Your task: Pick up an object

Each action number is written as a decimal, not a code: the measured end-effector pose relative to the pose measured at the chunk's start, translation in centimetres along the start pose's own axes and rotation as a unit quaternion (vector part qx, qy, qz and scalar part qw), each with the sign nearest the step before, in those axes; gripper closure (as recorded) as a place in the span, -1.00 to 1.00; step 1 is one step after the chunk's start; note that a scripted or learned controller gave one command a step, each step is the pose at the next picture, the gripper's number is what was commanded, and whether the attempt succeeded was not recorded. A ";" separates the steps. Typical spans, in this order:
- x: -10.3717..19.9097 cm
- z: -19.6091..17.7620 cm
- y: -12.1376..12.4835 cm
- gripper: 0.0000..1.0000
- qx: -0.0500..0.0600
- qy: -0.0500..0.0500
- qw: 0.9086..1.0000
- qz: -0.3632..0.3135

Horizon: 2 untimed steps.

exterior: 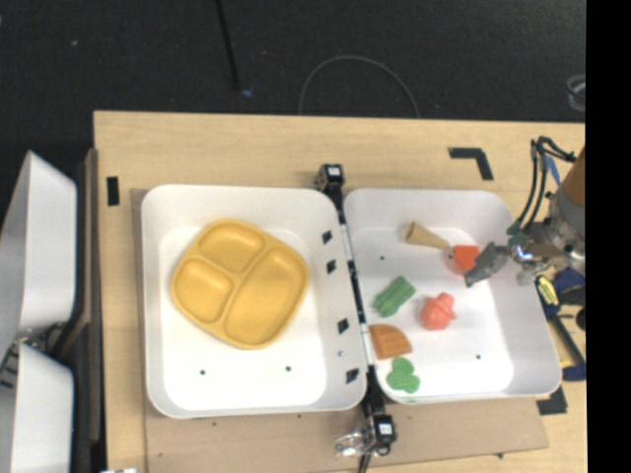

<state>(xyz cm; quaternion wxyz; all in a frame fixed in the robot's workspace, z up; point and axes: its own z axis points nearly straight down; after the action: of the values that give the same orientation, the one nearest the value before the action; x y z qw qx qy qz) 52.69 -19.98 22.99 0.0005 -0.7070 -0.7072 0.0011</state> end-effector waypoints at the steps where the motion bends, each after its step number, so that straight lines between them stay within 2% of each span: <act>1: -0.5 6.2 0.0 -1.00 0.001 0.000 1.000 0.001; 2: -0.5 9.8 1.0 -1.00 -0.010 -0.004 1.000 0.004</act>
<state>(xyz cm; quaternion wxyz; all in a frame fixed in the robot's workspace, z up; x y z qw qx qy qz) 53.69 -20.44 13.14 -0.0093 -0.7095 -0.7046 -0.0030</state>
